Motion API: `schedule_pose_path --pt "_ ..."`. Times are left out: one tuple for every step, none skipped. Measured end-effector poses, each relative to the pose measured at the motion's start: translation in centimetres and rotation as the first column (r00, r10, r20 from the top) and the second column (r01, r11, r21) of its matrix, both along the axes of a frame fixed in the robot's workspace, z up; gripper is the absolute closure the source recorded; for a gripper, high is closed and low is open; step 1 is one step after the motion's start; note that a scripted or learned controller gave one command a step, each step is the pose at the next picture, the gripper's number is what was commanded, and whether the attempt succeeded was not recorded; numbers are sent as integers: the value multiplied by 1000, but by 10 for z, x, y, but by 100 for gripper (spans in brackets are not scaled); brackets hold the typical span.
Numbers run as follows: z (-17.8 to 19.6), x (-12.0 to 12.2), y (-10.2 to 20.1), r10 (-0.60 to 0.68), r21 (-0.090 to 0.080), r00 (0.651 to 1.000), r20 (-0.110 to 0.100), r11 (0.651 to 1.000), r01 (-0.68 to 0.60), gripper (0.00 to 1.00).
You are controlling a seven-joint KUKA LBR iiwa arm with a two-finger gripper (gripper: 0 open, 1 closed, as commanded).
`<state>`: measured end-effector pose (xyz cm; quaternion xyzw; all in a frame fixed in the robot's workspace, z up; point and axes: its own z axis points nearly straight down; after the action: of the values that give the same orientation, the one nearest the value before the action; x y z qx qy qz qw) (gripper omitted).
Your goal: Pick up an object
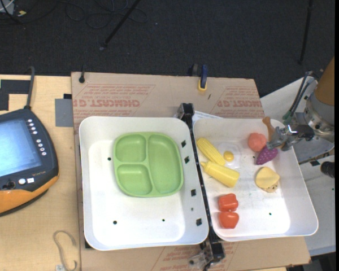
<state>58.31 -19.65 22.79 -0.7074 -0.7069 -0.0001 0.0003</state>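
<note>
The right bin (pixel 305 219) holds several toys: a purple grape bunch (pixel 266 154), a red-orange ball (pixel 257 141), a corn cob (pixel 209 149), a yellow block (pixel 222 174), a small yellow piece (pixel 229 156), a pale yellow lump (pixel 267 179) and two red pieces (pixel 229 210). My gripper (pixel 276 138) reaches in from the right over the bin's far right corner. It sits just above the grape bunch and right beside the red-orange ball. Whether it touches the grapes is unclear.
The left bin (pixel 96 208) holds a green divided plate (pixel 147 164). A black divider (pixel 195 179) runs between the bins. A teach pendant (pixel 17 157) lies at the left on the bench. A clamp (pixel 203 78) stands at the cardboard's far edge.
</note>
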Motion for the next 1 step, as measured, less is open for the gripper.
schedule_pose_path --pt "-10 -23 54 3 4 1000 -6 1000 -3 100"
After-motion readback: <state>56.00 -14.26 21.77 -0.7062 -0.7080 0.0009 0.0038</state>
